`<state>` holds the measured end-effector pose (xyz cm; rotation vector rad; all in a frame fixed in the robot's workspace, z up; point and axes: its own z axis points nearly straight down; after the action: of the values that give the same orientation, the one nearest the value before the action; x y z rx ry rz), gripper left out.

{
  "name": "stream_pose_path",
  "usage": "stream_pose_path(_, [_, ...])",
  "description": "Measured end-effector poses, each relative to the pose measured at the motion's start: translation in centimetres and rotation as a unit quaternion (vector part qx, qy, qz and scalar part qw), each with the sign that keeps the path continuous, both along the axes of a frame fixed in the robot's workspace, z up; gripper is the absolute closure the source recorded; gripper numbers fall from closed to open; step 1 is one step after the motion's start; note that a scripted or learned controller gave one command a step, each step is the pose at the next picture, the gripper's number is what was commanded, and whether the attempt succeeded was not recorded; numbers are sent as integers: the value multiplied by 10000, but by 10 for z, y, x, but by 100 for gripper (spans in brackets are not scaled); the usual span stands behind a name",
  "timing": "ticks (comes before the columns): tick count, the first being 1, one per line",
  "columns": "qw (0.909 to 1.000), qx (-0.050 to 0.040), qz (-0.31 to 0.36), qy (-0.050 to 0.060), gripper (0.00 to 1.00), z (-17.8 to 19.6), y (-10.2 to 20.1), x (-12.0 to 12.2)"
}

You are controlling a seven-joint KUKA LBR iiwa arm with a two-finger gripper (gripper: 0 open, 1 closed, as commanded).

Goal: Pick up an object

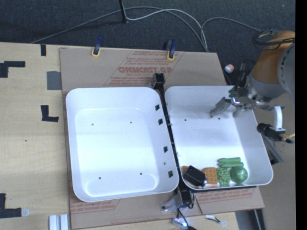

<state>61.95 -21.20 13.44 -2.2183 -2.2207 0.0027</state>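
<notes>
In the right bin [249, 128], several small objects lie along the front edge: a black block [194, 176], an orange piece [209, 175], a green textured piece [229, 163] and a green round one [239, 175]. My gripper [225, 111] hangs over the far right part of this bin, well behind those objects. Its fingers [218, 108] are spread open and nothing sits between them. The grey arm with its orange band [268, 66] enters from the right.
The left bin [76, 128] stands beside the right one, with a black divider [165, 128] between them. Both rest on a cardboard sheet [139, 66] held by clamps. Cables run across the dark floor behind.
</notes>
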Motion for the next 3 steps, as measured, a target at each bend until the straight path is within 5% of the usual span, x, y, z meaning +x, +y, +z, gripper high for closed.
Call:
stream_pose_path(1, [10000,7,7,9,0,-33,58,-70])
stream_pose_path(2, [10000,-3,-3,-10,100,-21,56,-69])
stream_pose_path(3, [10000,-10,3,-81,100,126,81,-122])
